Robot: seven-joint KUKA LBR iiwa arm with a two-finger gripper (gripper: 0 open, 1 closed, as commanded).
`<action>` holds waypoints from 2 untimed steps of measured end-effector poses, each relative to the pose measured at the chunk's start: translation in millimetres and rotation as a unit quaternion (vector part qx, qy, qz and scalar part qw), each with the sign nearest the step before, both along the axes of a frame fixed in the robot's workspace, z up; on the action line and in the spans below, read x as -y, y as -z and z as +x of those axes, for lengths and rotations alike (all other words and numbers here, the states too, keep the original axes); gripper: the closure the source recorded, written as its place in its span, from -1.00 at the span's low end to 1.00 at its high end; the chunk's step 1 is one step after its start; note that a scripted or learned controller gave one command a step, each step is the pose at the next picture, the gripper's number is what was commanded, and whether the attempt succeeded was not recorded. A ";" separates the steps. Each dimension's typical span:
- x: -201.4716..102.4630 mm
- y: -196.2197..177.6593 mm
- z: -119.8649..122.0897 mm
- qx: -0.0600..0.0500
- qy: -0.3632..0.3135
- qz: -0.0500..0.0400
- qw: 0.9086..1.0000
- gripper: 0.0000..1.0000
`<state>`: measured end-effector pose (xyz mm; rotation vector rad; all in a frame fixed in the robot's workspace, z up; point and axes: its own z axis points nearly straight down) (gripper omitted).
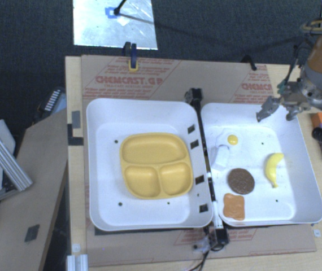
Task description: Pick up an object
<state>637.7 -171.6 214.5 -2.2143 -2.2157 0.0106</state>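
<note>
With fingers spread apart and nothing held, the claw (278,109) is poised above the right bin's (305,168) far edge, the banana (273,169) lying nearer the camera, its long axis running near-to-far

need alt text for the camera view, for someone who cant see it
A robot gripper, fingers spread, hangs over the far right corner of the right bin, which holds a banana, a brown cookie, an orange piece and a fried egg. The left bin holds a yellow divided plate.

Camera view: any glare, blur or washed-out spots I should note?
Camera view: the shiny foil sheet at the top glares white; the shallow white bins look slightly overexposed, with soft detail; the grey two-finger gripper is a little blurred; the small yellow banana reads clearly.
</note>
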 end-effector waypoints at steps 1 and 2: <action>-0.7 -8.8 2.6 0.007 -0.001 -0.001 1.000 -1.00; -3.9 53.0 4.9 0.005 -0.002 -0.001 1.000 -1.00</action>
